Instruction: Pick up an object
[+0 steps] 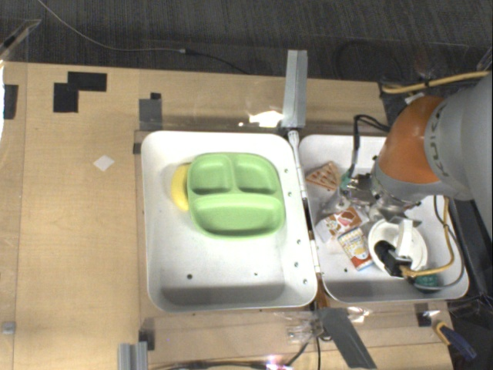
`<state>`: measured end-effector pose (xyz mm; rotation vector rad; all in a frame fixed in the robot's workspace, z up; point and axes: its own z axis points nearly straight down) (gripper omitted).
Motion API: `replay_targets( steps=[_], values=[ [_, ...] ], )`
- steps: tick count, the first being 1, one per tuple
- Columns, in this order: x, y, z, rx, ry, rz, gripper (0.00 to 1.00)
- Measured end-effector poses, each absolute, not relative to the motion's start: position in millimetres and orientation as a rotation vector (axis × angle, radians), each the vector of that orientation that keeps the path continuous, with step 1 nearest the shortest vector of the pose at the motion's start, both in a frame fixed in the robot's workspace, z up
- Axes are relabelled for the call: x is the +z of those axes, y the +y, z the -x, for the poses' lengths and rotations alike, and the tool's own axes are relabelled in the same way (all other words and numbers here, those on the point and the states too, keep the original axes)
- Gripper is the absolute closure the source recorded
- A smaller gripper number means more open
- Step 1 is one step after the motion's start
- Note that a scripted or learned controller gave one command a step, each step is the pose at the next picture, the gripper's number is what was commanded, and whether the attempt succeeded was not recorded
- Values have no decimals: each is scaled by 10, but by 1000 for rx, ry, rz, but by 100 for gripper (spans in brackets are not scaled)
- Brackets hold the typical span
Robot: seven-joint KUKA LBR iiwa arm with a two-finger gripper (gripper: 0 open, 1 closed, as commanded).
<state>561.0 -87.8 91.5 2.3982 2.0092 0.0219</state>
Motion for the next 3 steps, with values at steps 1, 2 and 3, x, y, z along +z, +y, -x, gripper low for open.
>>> replay_targets(
  steps=[1, 2, 3],
  values=[
    [2253, -765, -5225, 7, 2198, -2239, 0],
    [1415, -824, -5180, 1, 2171, -2270, 0],
    [1091, -906, -5061, 69, 2321, -2065, 0]
  ],
)
